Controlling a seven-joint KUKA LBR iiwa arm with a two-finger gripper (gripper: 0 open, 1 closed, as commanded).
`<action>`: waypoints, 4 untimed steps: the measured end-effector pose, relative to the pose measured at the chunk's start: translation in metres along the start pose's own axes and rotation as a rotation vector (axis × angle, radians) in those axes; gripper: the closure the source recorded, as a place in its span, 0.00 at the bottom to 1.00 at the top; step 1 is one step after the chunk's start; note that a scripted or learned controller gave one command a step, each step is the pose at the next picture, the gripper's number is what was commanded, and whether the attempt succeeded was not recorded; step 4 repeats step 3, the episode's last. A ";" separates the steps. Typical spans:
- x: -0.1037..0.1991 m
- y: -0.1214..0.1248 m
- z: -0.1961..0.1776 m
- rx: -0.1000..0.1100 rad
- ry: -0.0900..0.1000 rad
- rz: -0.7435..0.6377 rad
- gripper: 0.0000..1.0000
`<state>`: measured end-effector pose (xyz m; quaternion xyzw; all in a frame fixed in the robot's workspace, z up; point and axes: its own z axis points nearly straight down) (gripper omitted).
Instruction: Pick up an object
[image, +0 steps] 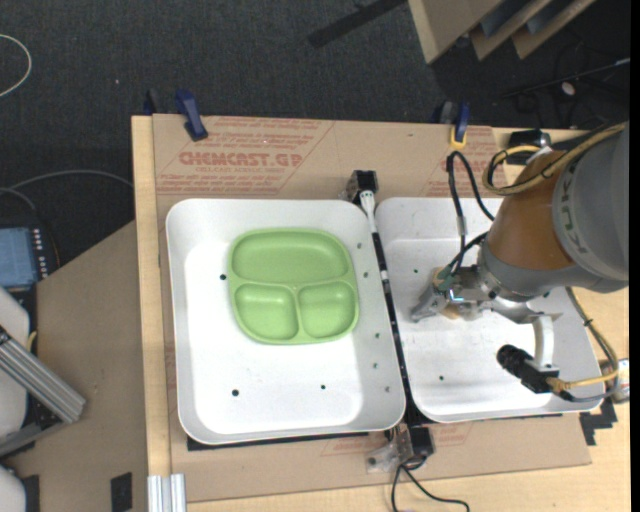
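Observation:
A light green divided plate (293, 284) with three compartments lies flat in the left white bin (200, 380), toward its back half. My gripper (436, 298) is low inside the right white bin (440, 390), near that bin's left wall and about halfway along it. The grey arm with its orange band (530, 235) covers the right bin's middle and right side. Nothing is visibly held by the gripper, and the arm hides whatever lies beneath it.
A black connector with cables (522, 366) hangs from the wrist over the right bin's front right. The ridge between the two bins (385, 300) runs just left of the gripper. Blue clamps (190, 115) hold the cardboard base at the back.

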<state>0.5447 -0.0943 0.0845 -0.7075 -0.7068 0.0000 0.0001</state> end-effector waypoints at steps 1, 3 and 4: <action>-0.008 0.028 0.000 -0.004 -0.002 -0.002 0.00; 0.080 0.042 -0.107 -0.011 0.003 -0.011 1.00; 0.080 0.042 -0.107 -0.011 0.003 -0.011 1.00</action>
